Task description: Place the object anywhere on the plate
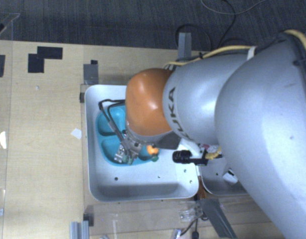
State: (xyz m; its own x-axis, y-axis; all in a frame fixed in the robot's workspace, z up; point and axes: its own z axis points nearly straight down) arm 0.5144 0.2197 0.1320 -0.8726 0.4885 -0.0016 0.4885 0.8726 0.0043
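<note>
The grey arm [232,118], with its orange band [145,103], reaches in from the right and covers much of the left white bin [138,188]. A blue plate [107,133] lies in that bin's left half. The gripper [122,156] hangs over the plate's lower edge; how it stands cannot be told. A small orange object [152,151] lies just beside the plate's right edge.
</note>
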